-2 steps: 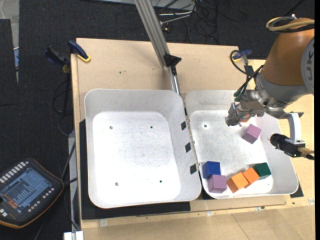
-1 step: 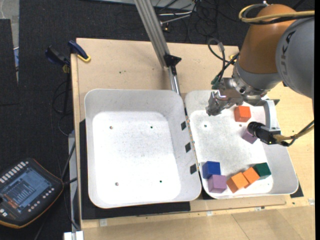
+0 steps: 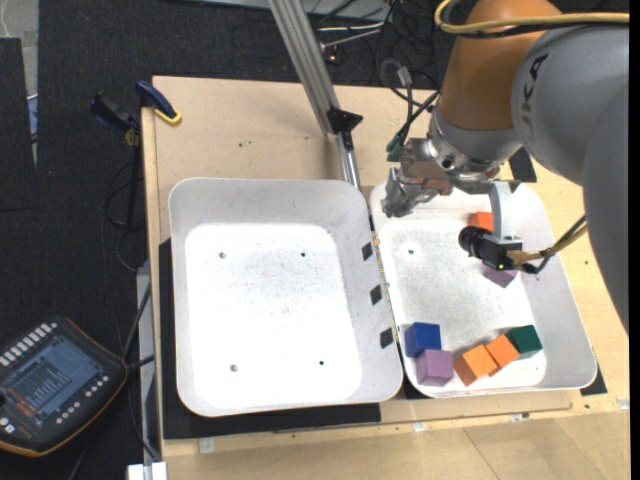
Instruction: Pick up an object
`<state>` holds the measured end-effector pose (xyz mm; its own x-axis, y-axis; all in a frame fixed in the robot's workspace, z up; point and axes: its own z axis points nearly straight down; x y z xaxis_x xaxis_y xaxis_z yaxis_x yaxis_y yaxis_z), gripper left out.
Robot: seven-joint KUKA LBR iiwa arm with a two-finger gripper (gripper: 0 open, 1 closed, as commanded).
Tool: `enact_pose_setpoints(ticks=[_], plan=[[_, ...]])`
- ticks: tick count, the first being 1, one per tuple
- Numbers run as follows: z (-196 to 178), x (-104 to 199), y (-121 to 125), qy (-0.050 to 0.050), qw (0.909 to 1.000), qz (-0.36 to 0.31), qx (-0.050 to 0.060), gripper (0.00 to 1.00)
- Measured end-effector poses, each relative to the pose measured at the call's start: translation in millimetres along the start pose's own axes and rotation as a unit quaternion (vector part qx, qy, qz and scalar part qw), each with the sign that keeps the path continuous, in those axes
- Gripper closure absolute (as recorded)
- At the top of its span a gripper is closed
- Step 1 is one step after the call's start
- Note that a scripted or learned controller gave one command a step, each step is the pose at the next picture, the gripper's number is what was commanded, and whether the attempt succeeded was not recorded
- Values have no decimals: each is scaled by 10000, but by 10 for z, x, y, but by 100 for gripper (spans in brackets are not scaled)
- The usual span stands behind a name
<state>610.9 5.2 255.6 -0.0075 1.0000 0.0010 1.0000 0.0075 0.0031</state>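
Two shallow white bins side by side on a pale wooden bench [image 3: 250,118]. Left bin [image 3: 265,293] bare white inside, speckled with dark dust. Right bin [image 3: 475,298] under the arm [image 3: 560,78], grey with an orange band, reaching in from the right.

Gripper [image 3: 400,196] low over the far left corner of the right bin, close to the rim where the two bins meet. Cannot tell whether spread or pressed together: seen from above as a grey blur, tips merging with the bin wall. Nothing visible between them, no block touching them.

Blocks, all in the right bin:
- Blue block [image 3: 423,337] near the front left, just beside the purple block [image 3: 434,366] in front of it.
- Orange block [image 3: 477,361] right of the purple one, touching or nearly touching the green block [image 3: 523,342] further right.
- Lilac block [image 3: 500,274] mid-bin toward the right, partly hidden behind a black fitting [image 3: 482,243] hanging off the wrist.
- A second orange piece [image 3: 484,221] just behind that fitting, mostly covered.

All blocks well apart from the gripper.

Off the bench: blue-and-yellow clamp [image 3: 150,103] at the far left corner, handheld control pendant [image 3: 55,383] on the dark floor at lower left, slanted aluminium rail [image 3: 305,53] running down to the gap between the bins.
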Motion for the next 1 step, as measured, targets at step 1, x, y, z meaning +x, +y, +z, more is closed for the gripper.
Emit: enact_pose_setpoints(ticks=[1], plan=[[57,498,335,0,10000,1,-3,100]])
